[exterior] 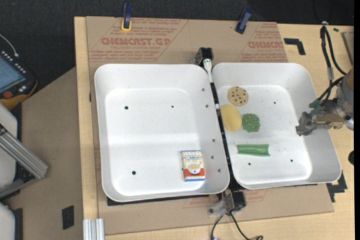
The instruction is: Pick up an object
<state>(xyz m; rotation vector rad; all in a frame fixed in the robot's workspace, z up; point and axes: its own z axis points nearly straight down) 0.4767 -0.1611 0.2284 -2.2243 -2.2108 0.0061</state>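
Gripper (304, 124) sits at the right edge of the right bin (315, 87), its grey fingers pointing left over the white floor near the rim. Whether those fingers are spread or closed I cannot tell from this slanted view, and nothing shows between them, so it has hold of nothing that can be seen.

Left of the gripper, well apart from it, lies a cluster of small things in the left half of the same bin. Nearest the gripper's height is a green lump (251, 122), like a broccoli floret, touching or just beside a yellow oval piece (230, 118) that rests against the bin's left wall. Farther back is a round cookie (238, 96) with dark spots. Nearer the front lies a flat green strip (253, 149), apart from the others.

The left bin (112, 121) holds one small box (193, 165) with a yellow and blue label, near its front right corner.

By my judgement the step in hand is the approach: the arm is at the bin's edge and no pick is made yet. The next move calls for travelling left over one target, likely the green lump or the green strip, then descending squarely with room for both fingers; the strip stands freer than the crowded lump.
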